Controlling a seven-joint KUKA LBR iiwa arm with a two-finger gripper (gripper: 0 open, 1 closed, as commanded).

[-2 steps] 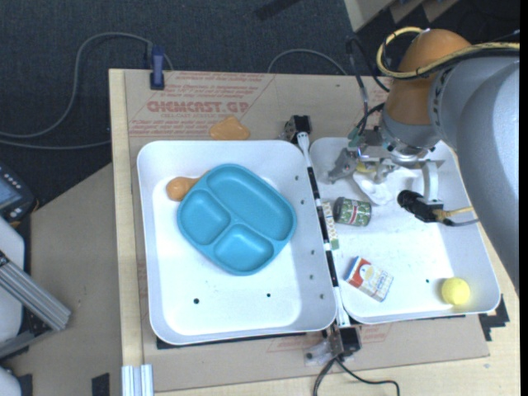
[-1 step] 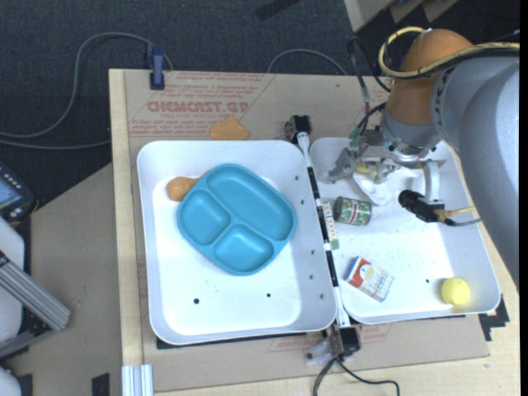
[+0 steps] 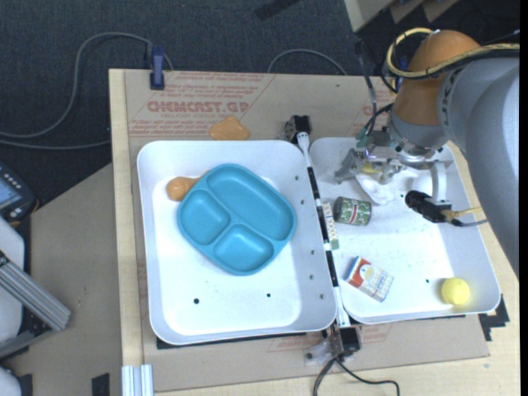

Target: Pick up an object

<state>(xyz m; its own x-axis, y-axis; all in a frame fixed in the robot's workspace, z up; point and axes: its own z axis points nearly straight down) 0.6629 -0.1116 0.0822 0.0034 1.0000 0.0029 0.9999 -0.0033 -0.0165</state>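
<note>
My gripper [image 3: 373,168] hangs low over the far end of the right bin [image 3: 474,258], coming down from the grey arm with the orange band. Just below it lies a crumpled white object [image 3: 379,190], touching or nearly touching it. A green can [image 3: 353,212] lies on its side a little to the left of that, near the bin's left wall. Nearer the front sit a small red and white box [image 3: 370,278] and a yellow ball [image 3: 454,291].
The left bin [image 3: 165,304] holds a blue divided plate [image 3: 236,218] with an orange item [image 3: 176,188] tucked at its far left edge. Another orange piece [image 3: 229,128] rests on the board behind that bin. A ridge with clips separates the bins.
</note>
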